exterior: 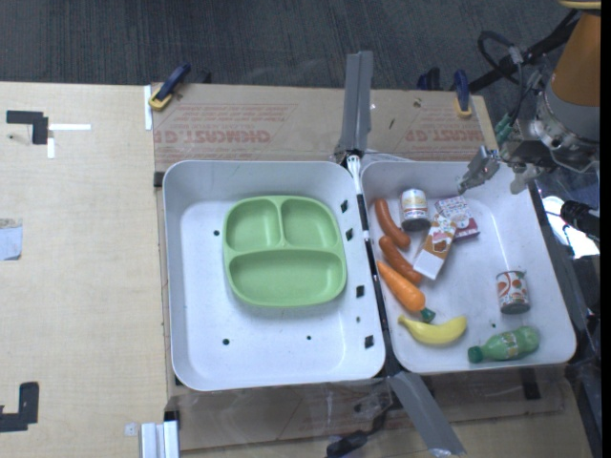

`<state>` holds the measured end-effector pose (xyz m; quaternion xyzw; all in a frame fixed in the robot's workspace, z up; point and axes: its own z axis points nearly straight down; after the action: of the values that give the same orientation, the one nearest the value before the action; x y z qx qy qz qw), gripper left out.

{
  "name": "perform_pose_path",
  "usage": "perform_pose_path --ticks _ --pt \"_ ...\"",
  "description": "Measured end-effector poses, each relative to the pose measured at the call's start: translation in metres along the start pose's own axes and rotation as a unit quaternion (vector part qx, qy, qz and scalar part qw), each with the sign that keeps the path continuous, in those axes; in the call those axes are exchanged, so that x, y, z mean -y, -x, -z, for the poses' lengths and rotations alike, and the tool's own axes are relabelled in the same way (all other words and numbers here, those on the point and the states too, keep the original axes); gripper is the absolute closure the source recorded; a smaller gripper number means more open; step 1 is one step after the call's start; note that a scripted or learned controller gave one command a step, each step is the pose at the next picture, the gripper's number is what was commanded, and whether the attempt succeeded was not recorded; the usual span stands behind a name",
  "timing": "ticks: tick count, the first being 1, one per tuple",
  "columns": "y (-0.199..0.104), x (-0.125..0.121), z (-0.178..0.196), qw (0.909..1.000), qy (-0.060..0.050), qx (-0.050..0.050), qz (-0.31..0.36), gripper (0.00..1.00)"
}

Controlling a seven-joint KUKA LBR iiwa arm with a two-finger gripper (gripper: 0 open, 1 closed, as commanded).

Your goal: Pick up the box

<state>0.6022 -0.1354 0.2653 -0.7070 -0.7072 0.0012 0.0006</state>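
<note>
The box is a small orange and white carton lying flat in the middle of the right bin. A red and white packet touches its upper right end. My gripper hangs over the bin's upper right corner, up and to the right of the box and apart from it. Its two fingers are spread open with nothing between them.
Around the box lie a small can, two sausages, a carrot, a banana, a green bottle and a second can. The left bin holds a green divided plate.
</note>
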Motion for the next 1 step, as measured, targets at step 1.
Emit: perform_pose_path --ticks 1 --pt "0.0207 -0.0048 -0.1601 0.9987 0.0 0.0 -0.051 0.0"
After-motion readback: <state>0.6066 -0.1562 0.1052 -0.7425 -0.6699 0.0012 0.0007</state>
